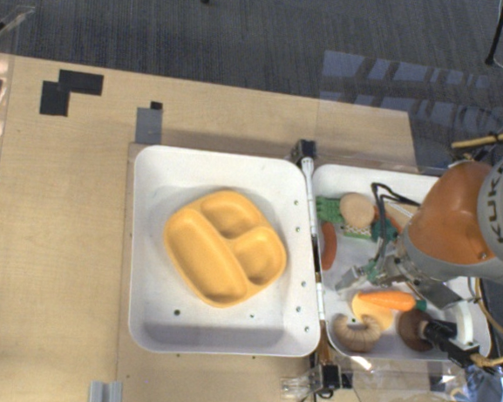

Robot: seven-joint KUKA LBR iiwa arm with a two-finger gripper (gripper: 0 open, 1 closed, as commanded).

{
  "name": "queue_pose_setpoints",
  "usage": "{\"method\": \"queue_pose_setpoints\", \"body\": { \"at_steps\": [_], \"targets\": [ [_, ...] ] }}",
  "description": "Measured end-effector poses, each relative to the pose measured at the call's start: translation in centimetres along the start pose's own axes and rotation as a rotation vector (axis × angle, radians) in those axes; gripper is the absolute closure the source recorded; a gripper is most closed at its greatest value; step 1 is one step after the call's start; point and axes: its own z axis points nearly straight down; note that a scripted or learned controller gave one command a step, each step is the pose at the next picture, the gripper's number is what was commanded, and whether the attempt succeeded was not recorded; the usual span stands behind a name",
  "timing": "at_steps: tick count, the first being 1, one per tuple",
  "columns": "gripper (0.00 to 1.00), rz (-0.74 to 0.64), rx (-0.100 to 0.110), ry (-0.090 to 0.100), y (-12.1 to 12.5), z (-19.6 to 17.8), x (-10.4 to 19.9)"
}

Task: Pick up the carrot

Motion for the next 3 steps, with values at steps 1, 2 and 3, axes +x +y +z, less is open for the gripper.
{"method": "queue_pose_setpoints", "body": {
  "at_steps": [1,2,3],
  "targets": [
    [0.00,-0.402,0.006,0.001,-2.5,1.1,-2.0],
    [1.00,-0.403,-0.002,0.000,-2.1,-0.1,-2.0],
    [1.00,-1.014,0.007,-0.006,-1.9,0.9,-0.3]
  ]
}}
